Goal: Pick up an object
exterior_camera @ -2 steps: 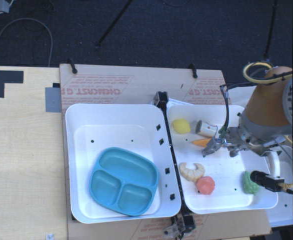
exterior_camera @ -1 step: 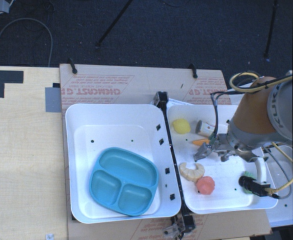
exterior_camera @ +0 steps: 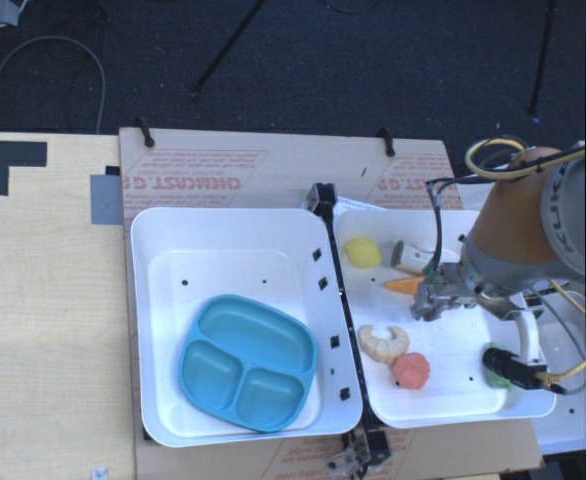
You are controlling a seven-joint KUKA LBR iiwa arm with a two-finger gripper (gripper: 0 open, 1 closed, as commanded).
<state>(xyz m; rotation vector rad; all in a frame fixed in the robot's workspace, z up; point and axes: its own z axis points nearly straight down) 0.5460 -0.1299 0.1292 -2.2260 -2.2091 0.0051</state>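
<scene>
In the right bin (exterior_camera: pixel 453 400) lie a yellow lemon (exterior_camera: pixel 363 253), an orange carrot piece (exterior_camera: pixel 403 286), a pale curled shrimp-like toy (exterior_camera: pixel 384 342) and a pink-red round toy (exterior_camera: pixel 411 370). A small grey and brown cylinder (exterior_camera: pixel 409 257) lies near the bin's back wall. My gripper (exterior_camera: pixel 428 303) hangs low over the middle of the right bin, just right of the carrot piece and above the shrimp-like toy. I see nothing held in it.
The left bin (exterior_camera: pixel 163 258) holds a blue divided plate (exterior_camera: pixel 249 360). A black divider (exterior_camera: pixel 335 298) separates the two bins. The arm's grey and orange wrist (exterior_camera: pixel 518 223) covers the right bin's far right part. Bare wooden bench (exterior_camera: pixel 43 318) lies to the left.
</scene>
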